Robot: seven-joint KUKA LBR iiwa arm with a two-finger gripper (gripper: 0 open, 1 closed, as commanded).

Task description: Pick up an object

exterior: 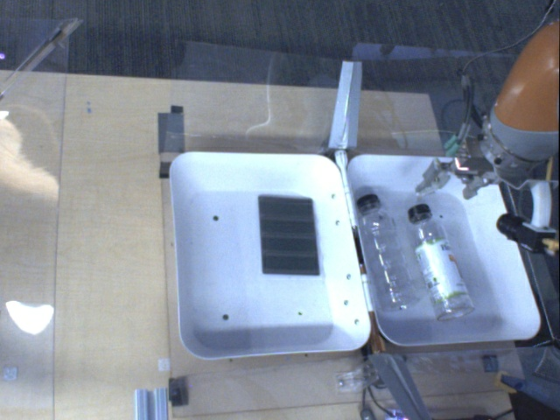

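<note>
- We see a pale wooden bench (87,234) from above at a slant, bearing two shallow white bins side by side.
- The left bin (210,322) holds a dark ribbed slab (289,234), rectangular, lying flat near the bin's middle.
- The right bin (499,313) holds two clear plastic bottles, both on their sides with black caps pointing to the far edge.
- The bare bottle (385,256) lies close to the bin's left wall, just beside the divide between the bins.
- The labelled bottle (440,269) lies to its right, near but apart from it, with a white and green label round its body.
- The arm (529,86) comes in from the right, its orange band showing at the upper right corner.
- The pincer (455,178) hangs over the far part of the right bin, above and beyond the labelled bottle's cap.
- We see its two fingers spread apart, with nothing between them; neither bottle is touched.
- A metal strip (346,103) runs from the gap between the bins toward the far edge of the bench.
- Small black brackets (175,121) sit on the bench by the left bin's corners.
</note>
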